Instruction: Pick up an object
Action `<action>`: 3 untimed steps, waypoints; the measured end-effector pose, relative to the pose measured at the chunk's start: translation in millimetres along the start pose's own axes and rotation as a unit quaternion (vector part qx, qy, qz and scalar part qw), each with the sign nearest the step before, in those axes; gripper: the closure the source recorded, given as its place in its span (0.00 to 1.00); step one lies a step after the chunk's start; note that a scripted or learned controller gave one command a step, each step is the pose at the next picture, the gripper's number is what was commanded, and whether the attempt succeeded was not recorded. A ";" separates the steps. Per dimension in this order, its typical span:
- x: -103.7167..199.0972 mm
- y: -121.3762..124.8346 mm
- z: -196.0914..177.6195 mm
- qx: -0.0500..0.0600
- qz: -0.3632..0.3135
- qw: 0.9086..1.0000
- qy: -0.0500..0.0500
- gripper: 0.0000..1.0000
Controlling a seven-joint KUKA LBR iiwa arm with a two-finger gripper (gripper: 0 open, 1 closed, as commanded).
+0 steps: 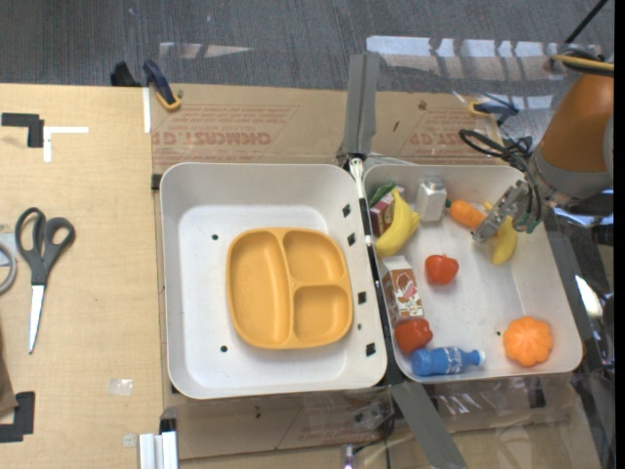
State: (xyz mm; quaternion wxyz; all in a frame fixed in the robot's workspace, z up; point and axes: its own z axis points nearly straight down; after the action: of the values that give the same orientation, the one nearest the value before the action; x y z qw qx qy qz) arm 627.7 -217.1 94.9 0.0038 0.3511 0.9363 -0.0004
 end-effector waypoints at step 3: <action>6.8 50.3 -24.3 0.002 0.190 0.982 0.002 0.00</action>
State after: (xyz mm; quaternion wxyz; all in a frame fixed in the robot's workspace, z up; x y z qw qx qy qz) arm 655.5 -174.6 119.2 0.0010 0.5227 0.8525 -0.0004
